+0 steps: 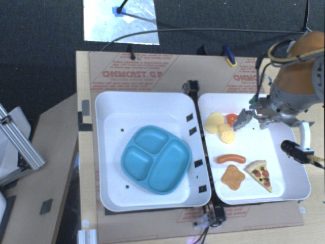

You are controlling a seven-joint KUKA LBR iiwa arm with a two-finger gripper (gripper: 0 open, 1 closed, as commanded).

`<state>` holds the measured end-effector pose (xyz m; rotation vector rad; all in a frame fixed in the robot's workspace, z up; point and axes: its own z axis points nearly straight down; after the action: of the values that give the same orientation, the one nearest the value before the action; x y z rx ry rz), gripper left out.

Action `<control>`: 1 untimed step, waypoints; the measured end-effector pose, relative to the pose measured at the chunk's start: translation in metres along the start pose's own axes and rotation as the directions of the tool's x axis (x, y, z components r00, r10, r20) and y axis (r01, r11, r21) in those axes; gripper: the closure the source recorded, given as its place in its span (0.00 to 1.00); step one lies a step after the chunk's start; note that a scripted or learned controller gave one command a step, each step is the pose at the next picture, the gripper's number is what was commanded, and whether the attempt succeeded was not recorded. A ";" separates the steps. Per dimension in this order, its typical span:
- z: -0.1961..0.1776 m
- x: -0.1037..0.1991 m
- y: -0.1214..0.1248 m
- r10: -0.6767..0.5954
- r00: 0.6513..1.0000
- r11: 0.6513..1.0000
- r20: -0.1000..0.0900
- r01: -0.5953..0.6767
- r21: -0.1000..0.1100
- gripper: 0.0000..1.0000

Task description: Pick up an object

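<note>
Overhead, one slanted view of the bench, both bins in frame.

Bench: brown board with red lettering under the bins; dark floor beyond it.

Left bin (109, 116): shallow, white. Holds a blue divided plate (156, 158), three compartments, lying flat a little right of the bin's centre.

Right bin (299, 179): shallow, white, touching the left bin along a shared edge with black clips. Holds all the toy food.

Yellow round piece (215, 120): upper left of the right bin, pale, potato-like.

Corn piece (227, 134): just below and right of the yellow round piece, touching or nearly touching it.

Red piece (232, 119): small, just right of the yellow round piece, partly hidden by the gripper's finger; looks like a tomato but too covered to be sure.

Sausage (231, 159): lying level across the middle of the bin, below the corn piece.

Toast-coloured piece (233, 177): below the sausage, near the front wall.

Pizza slice (260, 174): just right of the toast-coloured piece, point aimed toward the lower right.

Arm (299, 80): grey with orange band, reaching in from the right over the far right part of the right bin.

Gripper (252, 119): low over the upper middle of the right bin, fingers spread apart, one finger (242, 120) tipped toward the red piece, right beside it. Nothing seen between the fingers. Contact with the red piece cannot be judged.
</note>
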<state>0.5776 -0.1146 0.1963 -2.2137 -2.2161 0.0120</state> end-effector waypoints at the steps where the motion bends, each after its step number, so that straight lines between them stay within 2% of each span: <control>1: -0.007 0.000 0.003 -0.002 1.000 1.000 0.002 0.002 -0.013 0.00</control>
<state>0.5806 -0.1143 0.2033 -2.2184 -2.2262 -0.0009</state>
